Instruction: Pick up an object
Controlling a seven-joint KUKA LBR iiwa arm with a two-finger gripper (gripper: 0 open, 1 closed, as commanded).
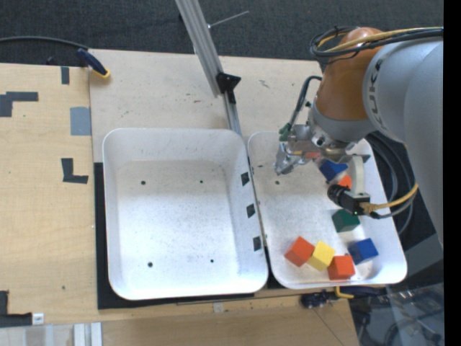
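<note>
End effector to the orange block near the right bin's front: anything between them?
In the camera view, bare speckled bin floor lies between the end effector and the orange block. The other blocks sit off to the right of that line.

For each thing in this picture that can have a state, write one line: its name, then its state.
gripper: low over the right bin, nothing seen between its fingers
right bin: holds loose blocks
orange block: resting, touching the yellow block
yellow block: resting between two orange ones
blue block: resting, apart
left bin: upright
</note>
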